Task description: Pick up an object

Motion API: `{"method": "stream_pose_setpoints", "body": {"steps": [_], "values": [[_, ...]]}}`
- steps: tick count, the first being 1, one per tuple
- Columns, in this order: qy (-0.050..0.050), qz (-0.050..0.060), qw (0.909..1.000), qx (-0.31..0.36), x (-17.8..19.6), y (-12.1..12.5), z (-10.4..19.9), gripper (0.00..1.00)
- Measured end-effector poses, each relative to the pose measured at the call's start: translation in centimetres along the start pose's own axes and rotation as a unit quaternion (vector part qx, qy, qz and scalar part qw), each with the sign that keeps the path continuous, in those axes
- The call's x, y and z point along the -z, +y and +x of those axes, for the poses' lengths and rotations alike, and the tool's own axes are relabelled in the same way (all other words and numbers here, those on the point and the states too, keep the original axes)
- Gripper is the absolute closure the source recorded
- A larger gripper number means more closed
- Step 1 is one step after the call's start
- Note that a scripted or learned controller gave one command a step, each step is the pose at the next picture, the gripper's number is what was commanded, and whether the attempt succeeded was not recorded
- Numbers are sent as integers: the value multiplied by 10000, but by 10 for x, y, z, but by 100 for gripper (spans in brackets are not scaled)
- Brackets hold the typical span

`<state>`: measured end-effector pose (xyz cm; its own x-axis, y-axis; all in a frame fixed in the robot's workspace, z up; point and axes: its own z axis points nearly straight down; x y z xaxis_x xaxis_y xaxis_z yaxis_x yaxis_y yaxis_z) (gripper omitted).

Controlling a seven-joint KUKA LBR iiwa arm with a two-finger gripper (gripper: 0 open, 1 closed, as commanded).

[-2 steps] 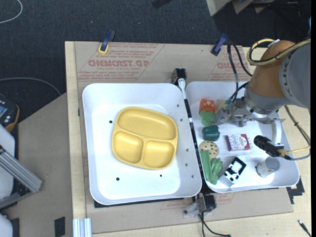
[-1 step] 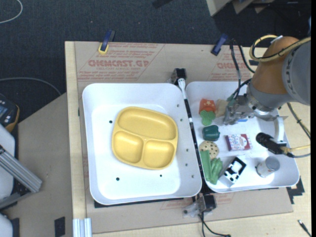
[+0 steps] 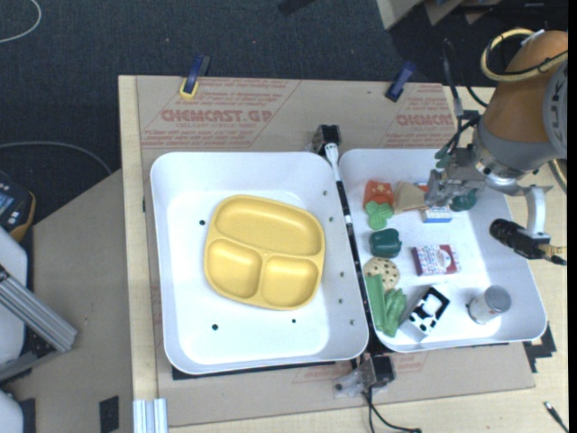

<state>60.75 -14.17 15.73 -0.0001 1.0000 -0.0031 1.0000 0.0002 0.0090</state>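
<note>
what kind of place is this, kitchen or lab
Likely a robotics lab, not a kitchen: a robot arm reaches over two white bins clamped to a cardboard-covered bench, one holding toy food.

Glossy plastic on a paper-covered table

Smooth white plastic bins [image 3: 171, 269], a shiny yellow plastic divided plate [image 3: 263, 251], brown printed paper covering the table [image 3: 225, 115], and a dull metal cylinder [image 3: 487, 304].
</note>
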Motion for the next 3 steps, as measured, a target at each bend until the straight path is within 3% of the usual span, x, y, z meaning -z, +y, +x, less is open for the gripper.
{"method": "stream_pose_setpoints", "body": {"steps": [1,2,3], "values": [[1,-5,10000,7,65,5,2,100],[8,24,10000,4,68,6,2,100],[29,71,10000,14,58,-30,40,100]]}}
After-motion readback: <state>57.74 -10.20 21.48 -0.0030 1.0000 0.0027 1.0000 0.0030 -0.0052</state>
